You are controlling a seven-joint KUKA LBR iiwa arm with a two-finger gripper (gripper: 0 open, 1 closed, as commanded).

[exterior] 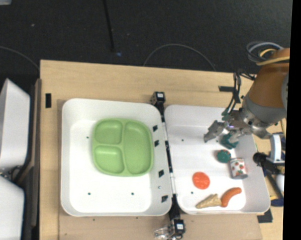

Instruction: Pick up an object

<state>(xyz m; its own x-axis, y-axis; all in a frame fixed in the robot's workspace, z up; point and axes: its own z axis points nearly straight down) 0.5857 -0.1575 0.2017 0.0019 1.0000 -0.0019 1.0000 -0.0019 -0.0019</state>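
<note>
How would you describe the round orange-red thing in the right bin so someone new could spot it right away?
Start at the right-hand white bin, the one without the green divided plate. Look toward its near edge, left of centre: the orange-red disc lies flat there, just above the tan cone. It is the only round, flat piece; the sausage of similar colour beside the cone is long and curved.

A pale green plastic divided plate with three compartments [123, 146] lies in the middle of the shallow white left bin [73, 188], which sits edge to edge with the shallow white right bin [190, 121] at its 3 o'clock (small black clips [158, 98] mark the seam between them). Both bins rest on a light wooden bench top [102, 77], and thin dark cables [107, 20] trail over the black floor toward 12 o'clock.
</note>
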